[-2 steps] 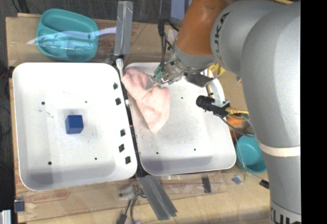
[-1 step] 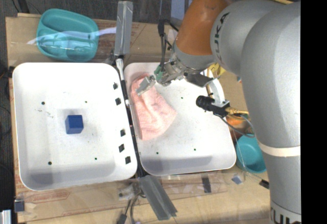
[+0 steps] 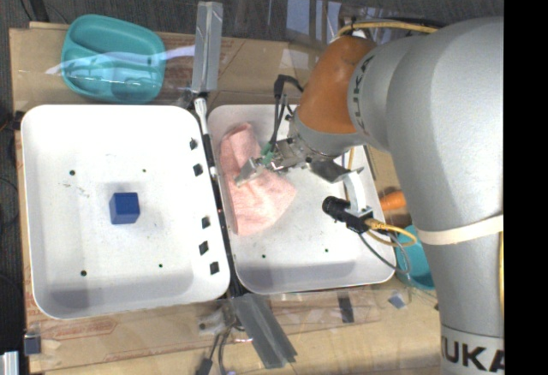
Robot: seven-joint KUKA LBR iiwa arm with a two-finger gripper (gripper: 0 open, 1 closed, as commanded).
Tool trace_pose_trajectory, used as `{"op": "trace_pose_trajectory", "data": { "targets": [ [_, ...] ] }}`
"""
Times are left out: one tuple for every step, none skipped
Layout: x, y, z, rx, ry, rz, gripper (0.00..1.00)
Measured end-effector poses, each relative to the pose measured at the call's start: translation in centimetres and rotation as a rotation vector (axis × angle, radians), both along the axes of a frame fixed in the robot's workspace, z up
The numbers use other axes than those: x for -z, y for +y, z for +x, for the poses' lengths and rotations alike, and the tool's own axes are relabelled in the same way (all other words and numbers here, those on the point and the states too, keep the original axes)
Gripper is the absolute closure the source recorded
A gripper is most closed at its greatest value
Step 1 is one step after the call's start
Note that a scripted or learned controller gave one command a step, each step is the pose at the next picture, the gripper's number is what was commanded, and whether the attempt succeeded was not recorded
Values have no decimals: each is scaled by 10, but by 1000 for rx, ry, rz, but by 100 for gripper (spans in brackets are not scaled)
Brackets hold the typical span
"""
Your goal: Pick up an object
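Grey and bulky, the arm (image 3: 445,185) fills the right of the view, closest to the lens, with its orange band (image 3: 330,95) curving down toward the wrist over the right bin (image 3: 300,275). From the wrist the gripper (image 3: 250,172) reaches left and down onto a pink cloth (image 3: 257,193); whether its tips are spread or pressed together I cannot tell, since they are small and blur into the fabric, nor can I tell whether any cloth sits between them. That cloth lies crumpled in the left half of the right bin, close against the divider (image 3: 212,202) that joins the two bins, stretching from near the bin's far wall toward its middle. Just right of the cloth, a black cable fitting (image 3: 342,212) hangs off the arm above the bin floor, trailing a yellow wire (image 3: 390,232). Across the divider, the left bin (image 3: 51,279) holds a small blue cube (image 3: 125,207), sitting alone near its centre and well apart from the cloth and the gripper. Beyond the left bin's far edge, on the wooden bench (image 3: 248,65), rests a teal plastic container (image 3: 113,58). A grey metal strut (image 3: 205,44) stands upright between the bins at the far side.
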State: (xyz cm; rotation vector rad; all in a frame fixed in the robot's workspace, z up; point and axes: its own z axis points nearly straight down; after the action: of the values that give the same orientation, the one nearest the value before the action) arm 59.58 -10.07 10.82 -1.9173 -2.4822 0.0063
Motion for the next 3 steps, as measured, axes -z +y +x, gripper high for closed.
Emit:
{"op": "trace_pose_trajectory", "data": {
  "targets": [
    [17, 4, 55, 71, -4, -1, 0],
    [16, -9, 62, -48, -8, -1, 0],
    [7, -7, 62, -56, -7, -2, 100]
  ]
}}
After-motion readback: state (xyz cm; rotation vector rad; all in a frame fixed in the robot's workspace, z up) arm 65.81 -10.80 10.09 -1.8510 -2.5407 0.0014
